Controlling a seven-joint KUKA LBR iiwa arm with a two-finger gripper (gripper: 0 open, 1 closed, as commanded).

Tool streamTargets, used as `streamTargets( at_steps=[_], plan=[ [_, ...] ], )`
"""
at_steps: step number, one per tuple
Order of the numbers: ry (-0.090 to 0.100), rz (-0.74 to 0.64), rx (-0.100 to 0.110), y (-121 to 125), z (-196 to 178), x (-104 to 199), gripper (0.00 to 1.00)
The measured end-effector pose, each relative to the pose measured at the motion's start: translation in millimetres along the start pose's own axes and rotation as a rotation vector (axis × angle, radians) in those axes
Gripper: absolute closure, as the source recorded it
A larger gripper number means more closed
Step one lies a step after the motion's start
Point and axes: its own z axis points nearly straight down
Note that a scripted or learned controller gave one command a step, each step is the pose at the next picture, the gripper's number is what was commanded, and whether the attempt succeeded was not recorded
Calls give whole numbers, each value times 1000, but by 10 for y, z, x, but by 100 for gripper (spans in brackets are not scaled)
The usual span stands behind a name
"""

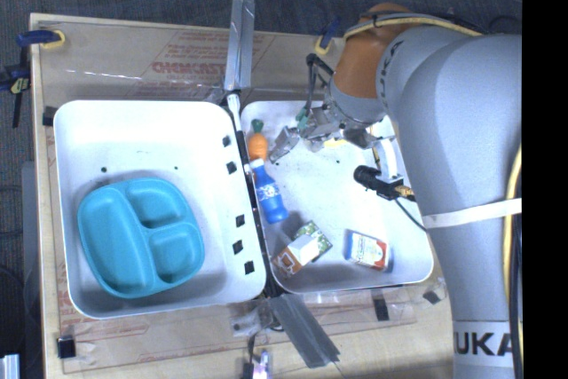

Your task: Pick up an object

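Nearest the camera in the right bin (pixel 408 275) lie two small cartons: a green and brown one (pixel 302 248) tilted near the front left corner, and a white and red one (pixel 366 249) just to its right, the two close but apart. Behind the green carton a blue bottle (pixel 269 193) with an orange cap lies along the bin's left wall, its cap end pointing toward the back, and a small orange object (pixel 256 144) (possibly a toy carrot, hard to tell) sits just beyond it by the same wall. The gripper (pixel 288 140) hangs low over the back left part of this bin, near the orange object and the bottle's cap; its fingers look slightly apart, with nothing seen between them. The grey arm (pixel 461 129) with its orange band (pixel 359 67) reaches in from the right. In the left bin (pixel 106 124) rests a blue divided tray (pixel 140 235), toward the front left.
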Motion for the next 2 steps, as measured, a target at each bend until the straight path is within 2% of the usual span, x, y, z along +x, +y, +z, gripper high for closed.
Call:
streamTargets(
  at_steps=[1, 2],
  plan=[
    [-22, -181, -24, -499, -60, 340, 0],
    [-6, -123, 46, -97, 58, 164, 0]
  ],
)
